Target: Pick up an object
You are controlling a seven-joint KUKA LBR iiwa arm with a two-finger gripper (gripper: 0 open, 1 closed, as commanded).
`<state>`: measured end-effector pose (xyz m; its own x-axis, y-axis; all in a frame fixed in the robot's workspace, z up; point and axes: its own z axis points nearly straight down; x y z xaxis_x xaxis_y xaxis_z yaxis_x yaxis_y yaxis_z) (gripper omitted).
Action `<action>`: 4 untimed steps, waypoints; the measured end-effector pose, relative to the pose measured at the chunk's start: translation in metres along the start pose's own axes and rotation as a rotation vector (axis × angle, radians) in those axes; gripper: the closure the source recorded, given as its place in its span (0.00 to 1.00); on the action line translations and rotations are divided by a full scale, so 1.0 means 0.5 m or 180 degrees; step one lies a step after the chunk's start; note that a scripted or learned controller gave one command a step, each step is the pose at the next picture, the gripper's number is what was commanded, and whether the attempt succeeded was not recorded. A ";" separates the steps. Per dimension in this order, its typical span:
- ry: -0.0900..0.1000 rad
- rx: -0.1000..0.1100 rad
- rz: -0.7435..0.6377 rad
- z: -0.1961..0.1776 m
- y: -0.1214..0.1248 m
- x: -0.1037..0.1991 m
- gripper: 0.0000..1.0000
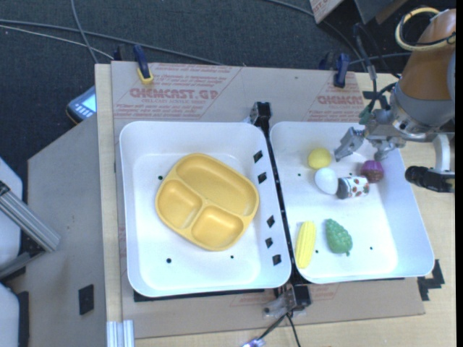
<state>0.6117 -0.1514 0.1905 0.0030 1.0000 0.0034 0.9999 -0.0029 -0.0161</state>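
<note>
With nothing yet lifted, the pick is judged to be at its approach stage: every object rests on the floor of the right bin (pixel 405 215), and the grasp, the closing and the lift all remain to be done. Nearest the camera, well below the hand, a yellow corn cob (pixel 305 243) and a green bumpy toy (pixel 338 237) lie side by side near the bin's front wall. Closer to the hand, a white egg-shaped piece (pixel 326 180) touches a small red-and-white toy (pixel 355 186), with a purple ball (pixel 372 170) just beside them and almost directly beneath the hand. A yellow ball (pixel 319 157) sits just to the hand's left in this view. The hand (pixel 365 144) hovers released above this cluster, its two fingers spread and nothing between them, one fingertip (pixel 343 149) reaching toward the yellow ball. Well apart, across the divider, a yellow sectioned plate (pixel 207 201) lies in the left bin (pixel 137 194) on the same surface (pixel 217 85).
</note>
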 end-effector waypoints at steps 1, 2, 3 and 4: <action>-0.0008 -0.0048 -0.0011 -0.018 0.006 0.001 0.00; -0.0005 -0.0033 -0.0016 0.089 0.027 0.009 0.00; -0.0004 -0.0027 -0.0008 0.213 0.015 0.005 0.00; -0.0007 -0.0044 -0.0008 0.210 0.015 0.005 0.00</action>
<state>0.6177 -0.1484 0.0854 0.0003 1.0000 0.0012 1.0000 -0.0003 -0.0023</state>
